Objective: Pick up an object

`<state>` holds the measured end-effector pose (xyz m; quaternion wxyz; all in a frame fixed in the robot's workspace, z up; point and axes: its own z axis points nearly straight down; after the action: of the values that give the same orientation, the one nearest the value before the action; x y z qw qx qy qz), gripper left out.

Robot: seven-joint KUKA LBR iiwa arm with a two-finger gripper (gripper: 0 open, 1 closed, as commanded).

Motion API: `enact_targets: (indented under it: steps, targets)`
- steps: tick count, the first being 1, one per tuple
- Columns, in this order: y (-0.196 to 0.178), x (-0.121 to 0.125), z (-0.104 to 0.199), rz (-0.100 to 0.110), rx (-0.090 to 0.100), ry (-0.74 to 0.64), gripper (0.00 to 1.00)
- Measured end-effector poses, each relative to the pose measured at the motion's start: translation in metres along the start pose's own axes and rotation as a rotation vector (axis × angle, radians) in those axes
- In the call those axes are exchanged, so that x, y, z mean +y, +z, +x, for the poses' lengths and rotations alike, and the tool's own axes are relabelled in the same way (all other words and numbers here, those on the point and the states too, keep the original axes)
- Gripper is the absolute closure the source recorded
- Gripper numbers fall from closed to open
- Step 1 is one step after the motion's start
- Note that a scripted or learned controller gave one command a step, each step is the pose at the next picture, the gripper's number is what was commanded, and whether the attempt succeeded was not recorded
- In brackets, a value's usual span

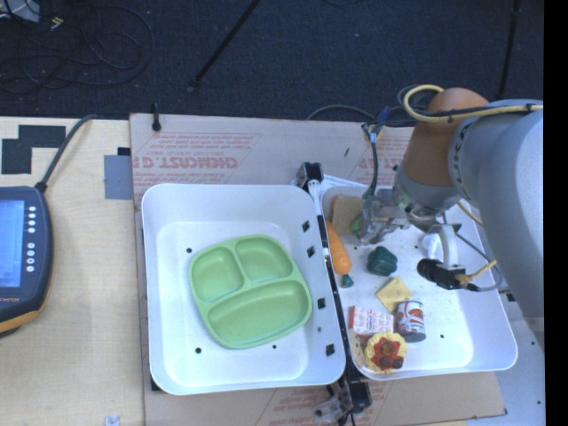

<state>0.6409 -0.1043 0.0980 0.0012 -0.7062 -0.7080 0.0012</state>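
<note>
The gripper (373,227) sits low over the far left part of the right bin (466,331), hung from the grey arm with its orange band. I cannot tell from this slanted view whether it is wide or narrow, and I see nothing held in it. I judge this to be the approach step: down among the things, no pick made.

The closest candidates lie just near of it. The carrot (337,251) is a smooth orange taper along the bin's left wall. The green lump (383,258) is dark, rounded and a little glossy, just to the carrot's right. A brownish patch (343,209) lies beside the gripper on the far left, too blurred for me to name.

Further toward me are a flat yellow wedge (394,291), a small red can (410,319) standing upright, a white-and-red packet (362,318) and a little yellow dish (384,351) with something red in it.

The left bin (169,238) holds only a pale green divided tray (251,289) of smooth plastic with three compartments, well apart from the gripper.

For the next move I would want the gripper centred over one thing – the green lump looks the easier, standing clear of the wall – then closed and lifted straight up. The carrot, hard against the wall, leaves little room on that side
</note>
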Motion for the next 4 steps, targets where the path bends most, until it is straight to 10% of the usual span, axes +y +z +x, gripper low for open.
enact_targets:
  steps: [1,3,4]
  targets:
    - [0.001,0.0,0.0,0.001,0.0,-0.001,0.0]
    - [0.01,-0.129,-0.014,-0.003,0.001,0.005,0.0]
    - [0.01,-0.06,-0.015,-0.006,0.0,0.0,0.0]
